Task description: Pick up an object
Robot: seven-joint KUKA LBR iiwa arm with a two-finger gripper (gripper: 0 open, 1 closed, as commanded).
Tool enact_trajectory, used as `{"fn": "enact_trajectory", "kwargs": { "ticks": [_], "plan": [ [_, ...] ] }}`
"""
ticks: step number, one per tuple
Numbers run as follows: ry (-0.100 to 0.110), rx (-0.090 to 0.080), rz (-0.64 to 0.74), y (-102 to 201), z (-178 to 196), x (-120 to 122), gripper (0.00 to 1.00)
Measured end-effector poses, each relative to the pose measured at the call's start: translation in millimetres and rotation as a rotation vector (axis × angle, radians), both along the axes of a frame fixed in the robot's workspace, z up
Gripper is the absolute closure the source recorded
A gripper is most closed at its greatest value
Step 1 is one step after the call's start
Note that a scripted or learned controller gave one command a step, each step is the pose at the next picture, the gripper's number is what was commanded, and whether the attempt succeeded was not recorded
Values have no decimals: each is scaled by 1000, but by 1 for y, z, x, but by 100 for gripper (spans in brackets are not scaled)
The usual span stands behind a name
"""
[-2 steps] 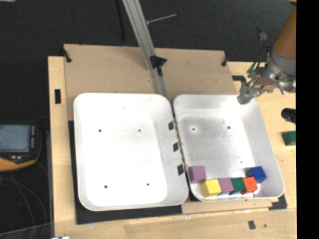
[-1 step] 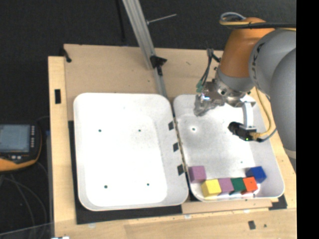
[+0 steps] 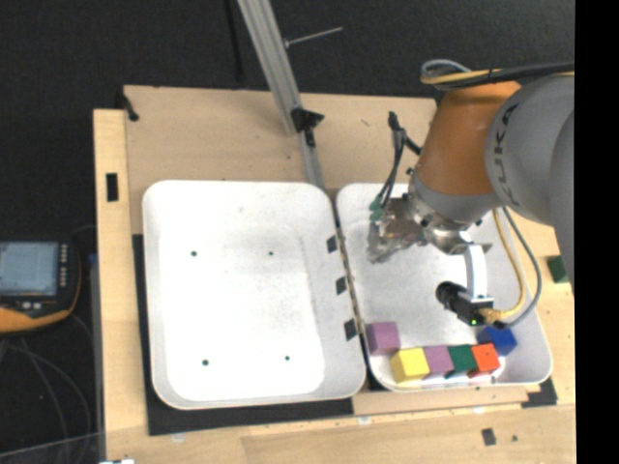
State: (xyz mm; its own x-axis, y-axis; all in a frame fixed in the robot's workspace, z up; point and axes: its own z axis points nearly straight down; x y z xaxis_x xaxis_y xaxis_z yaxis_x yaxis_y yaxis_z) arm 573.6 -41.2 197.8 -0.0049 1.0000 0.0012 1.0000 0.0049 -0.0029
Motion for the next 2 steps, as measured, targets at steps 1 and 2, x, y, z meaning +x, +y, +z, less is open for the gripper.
{"fn": "enact_trajectory", "kwargs": {
  "ticks": [1, 2],
  "plan": [
    [-4, 2, 4, 72, -1, 6, 100],
    [-2, 1, 3, 133, -1, -3, 100]
  ]
}}
